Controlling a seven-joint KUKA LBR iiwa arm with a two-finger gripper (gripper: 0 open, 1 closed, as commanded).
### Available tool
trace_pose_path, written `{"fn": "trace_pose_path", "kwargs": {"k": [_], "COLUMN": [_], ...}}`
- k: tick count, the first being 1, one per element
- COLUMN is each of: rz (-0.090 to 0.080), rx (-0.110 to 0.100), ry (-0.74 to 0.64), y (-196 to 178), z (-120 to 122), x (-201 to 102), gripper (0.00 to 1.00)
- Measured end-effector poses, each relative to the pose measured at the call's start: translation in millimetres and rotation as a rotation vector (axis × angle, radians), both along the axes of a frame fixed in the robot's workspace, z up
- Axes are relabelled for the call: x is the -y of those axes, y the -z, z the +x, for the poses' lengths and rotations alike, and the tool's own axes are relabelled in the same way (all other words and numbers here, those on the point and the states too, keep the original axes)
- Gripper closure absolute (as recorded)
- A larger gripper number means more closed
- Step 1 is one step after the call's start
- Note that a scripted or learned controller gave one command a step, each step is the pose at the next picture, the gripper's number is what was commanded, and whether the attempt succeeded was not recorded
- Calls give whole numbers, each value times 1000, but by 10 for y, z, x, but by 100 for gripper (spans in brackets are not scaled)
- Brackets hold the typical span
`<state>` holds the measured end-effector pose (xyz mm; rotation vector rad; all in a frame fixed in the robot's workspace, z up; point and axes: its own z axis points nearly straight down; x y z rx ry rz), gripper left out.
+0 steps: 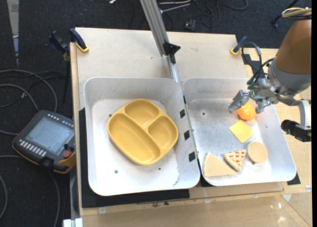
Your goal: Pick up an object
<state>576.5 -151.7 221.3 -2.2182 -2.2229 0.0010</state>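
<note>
pale wooden bench (pixel 129 55), two white bins (pixel 99 122), dark cabled floor (pixel 29 82)

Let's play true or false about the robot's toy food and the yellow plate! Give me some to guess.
1. The yellow divided plate sits in the left bin. True.
2. The plate has a slice of pizza on it. False: the toy pizza slice lies in the right bin, between a tan wedge and a round tan piece.
3. The gripper is at the orange toy. True.
4. The yellow square piece is in the left bin. False: it lies in the right bin, just below the orange toy.
5. The plate has three sections. True.
</note>
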Motion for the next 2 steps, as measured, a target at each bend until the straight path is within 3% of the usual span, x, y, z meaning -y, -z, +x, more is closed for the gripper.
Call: {"fn": "trace_pose_path", "kwargs": {"k": [1, 2], "rz": [0, 0], "rx": [0, -3], "ry": [1, 1], "y": [-1, 448], "z": [0, 45], "x": [0, -33], "gripper": [0, 0]}}
